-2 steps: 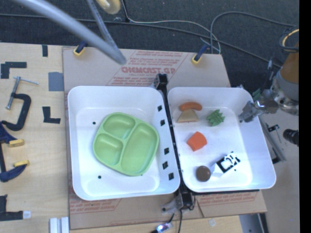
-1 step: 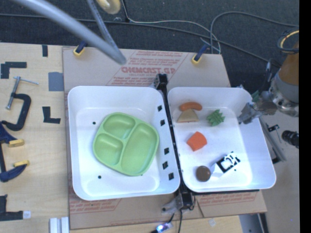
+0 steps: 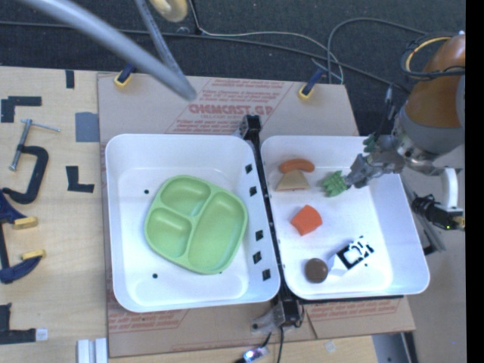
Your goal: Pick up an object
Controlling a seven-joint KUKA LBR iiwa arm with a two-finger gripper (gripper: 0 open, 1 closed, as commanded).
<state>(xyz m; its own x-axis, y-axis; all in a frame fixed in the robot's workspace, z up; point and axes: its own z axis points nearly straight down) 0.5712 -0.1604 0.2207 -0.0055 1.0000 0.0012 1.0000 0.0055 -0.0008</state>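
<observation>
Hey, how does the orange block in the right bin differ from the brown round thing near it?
The orange block is bright orange and angular with flat faces; the brown round thing is dark brown and ball-like. The orange block looks somewhat larger. It sits near the middle of the right bin, while the brown one lies nearer the front edge, beside a black-and-white tag. Both rest loose on the bin floor, apart from the gripper.

Even overhead light brightens both white bins (image 3: pixel 121 203); shadows stay faint, while a blurred grey pole (image 3: pixel 91 29) crosses top left.
</observation>
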